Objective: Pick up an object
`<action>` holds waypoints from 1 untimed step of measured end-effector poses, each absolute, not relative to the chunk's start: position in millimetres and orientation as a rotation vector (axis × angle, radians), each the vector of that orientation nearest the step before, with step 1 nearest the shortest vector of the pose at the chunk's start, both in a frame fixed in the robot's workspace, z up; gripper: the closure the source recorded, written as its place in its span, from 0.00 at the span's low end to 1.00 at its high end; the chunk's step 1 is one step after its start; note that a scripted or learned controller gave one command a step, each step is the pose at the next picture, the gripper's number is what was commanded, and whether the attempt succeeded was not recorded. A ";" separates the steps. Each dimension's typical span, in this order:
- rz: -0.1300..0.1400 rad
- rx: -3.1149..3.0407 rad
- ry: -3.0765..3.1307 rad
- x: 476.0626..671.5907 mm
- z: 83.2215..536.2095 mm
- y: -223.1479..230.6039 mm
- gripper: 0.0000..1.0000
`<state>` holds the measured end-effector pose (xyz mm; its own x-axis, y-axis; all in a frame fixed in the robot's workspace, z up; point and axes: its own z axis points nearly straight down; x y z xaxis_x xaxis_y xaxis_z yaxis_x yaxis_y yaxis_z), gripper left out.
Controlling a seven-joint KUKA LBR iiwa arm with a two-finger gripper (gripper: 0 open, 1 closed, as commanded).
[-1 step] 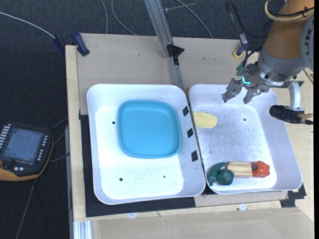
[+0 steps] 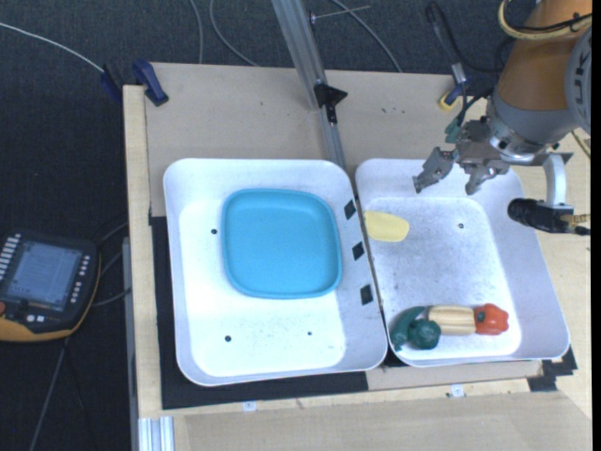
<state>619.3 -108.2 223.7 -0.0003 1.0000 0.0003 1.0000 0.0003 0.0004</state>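
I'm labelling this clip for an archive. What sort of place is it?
Probably a robotics lab bench: a robot arm reaches over two white bins, cables trail across the floor, and a handheld control pad lies beside the bench.

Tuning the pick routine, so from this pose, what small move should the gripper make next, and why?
Probably move toward the yellow piece and descend: the gripper hangs open at the right bin's far edge, nothing between its fingers, and that piece lies nearest.
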 end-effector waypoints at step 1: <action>-0.004 2.223 2.224 628.3 173.5 -108.7 0.00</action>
<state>628.3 -108.7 173.5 -0.0003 1.0000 0.0003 1.0000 0.0003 -0.0037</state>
